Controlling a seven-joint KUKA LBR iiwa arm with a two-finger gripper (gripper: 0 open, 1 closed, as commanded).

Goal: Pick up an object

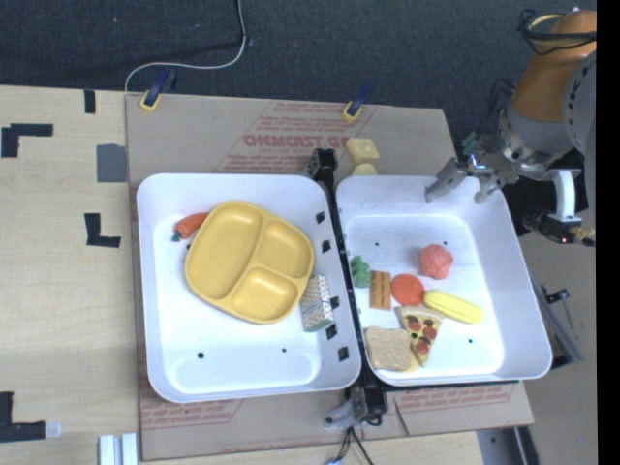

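My gripper hangs over the far right corner of the right bin, its two fingers spread apart with nothing between them. Below it in that bin lie a pink-red lump, a red tomato-like piece, a yellow corn cob, a pizza slice, a slice of bread, a brown strip and a green piece. All of these sit toward the bin's near half, apart from the gripper.
The left bin holds a yellow divided plate, an orange carrot-like piece at its left, and a silvery wrapper. Two pale yellow pieces lie on the cardboard behind the bins. A cable runs across the dark floor at the back.
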